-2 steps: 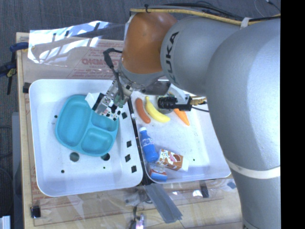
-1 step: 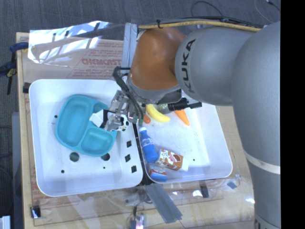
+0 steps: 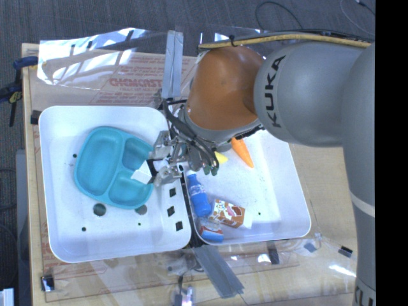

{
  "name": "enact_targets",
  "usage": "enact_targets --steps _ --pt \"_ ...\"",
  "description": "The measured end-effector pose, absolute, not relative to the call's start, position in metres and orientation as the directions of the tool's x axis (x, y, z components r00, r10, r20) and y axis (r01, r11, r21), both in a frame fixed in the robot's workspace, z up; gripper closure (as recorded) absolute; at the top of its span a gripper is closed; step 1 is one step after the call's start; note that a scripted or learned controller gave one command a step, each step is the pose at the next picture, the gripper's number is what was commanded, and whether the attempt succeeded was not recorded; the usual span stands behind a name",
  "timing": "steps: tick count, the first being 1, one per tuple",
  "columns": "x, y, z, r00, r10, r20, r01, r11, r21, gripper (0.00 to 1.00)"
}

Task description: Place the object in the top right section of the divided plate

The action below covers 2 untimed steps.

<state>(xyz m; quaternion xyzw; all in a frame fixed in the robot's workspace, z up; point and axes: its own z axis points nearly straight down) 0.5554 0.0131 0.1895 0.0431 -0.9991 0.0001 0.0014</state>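
Dark grey carpet surrounds a wooden bench [image 3: 76, 269], on which two shallow white bins sit side by side; the left bin [image 3: 57, 228] takes up the centre-left of the frame and the right bin [image 3: 287, 203] lies right of centre, their inner walls touching. A teal divided plate [image 3: 105, 167] lies tilted in the left bin, toward its upper middle; a small white piece [image 3: 140, 176] rests at the plate's right edge, by the lower right section, just beside the gripper. The gripper [image 3: 167, 161] hangs over the seam between the bins, at the plate's right rim; its metal parts are tangled with black cables, and whether the fingers are open or closed — or hold anything — I cannot tell. Above it the arm's orange band [image 3: 220, 88] and grey body [image 3: 312, 88] fill the upper right, hiding the back of the right bin.

In the right bin an orange carrot-like piece [image 3: 242, 152] lies near the wrist, with something yellow [image 3: 220, 156] beside it; a blue-and-white tube [image 3: 197, 199] lies along the left wall, and a red-and-white packet [image 3: 227, 214] sits just beside it, lower down. Small dark squares [image 3: 172, 209] mark the left bin's right wall. Clear plastic sheeting [image 3: 89, 50] and a brown printed board [image 3: 134, 78] lie at the upper left — a grey strip [image 3: 172, 62] stands across them.
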Motion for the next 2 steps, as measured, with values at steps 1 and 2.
enact_targets --steps 1,2 --pt "0.555 0.013 0.189 -0.996 -0.086 0.003 -0.086 0.996 0.000 0.00" --pt "0.512 -0.015 0.190 -0.957 -0.291 0.002 -0.291 0.957 0.001 0.00"
